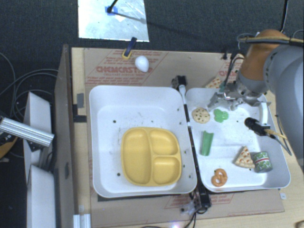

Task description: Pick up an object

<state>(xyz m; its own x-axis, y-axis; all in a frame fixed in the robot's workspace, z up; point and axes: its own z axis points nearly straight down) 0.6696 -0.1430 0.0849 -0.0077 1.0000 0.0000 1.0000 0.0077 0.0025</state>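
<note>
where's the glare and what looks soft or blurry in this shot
In the camera view, the brightest glare is on the shiny sheet at the top and the white bins' rims; the arm at the right is large and slightly soft, and the gripper above the green blob is too smeared to read; the yellow tray is evenly lit.

Small green object [220, 115] in the right bin [275, 175], beside a cookie [201, 115].

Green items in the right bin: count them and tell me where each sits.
3. A small green piece lies just below the claw, beside the cookie. A long green stick lies mid-bin. A green can sits near the right edge, beside the pizza slice. The arm may hide more.
</note>
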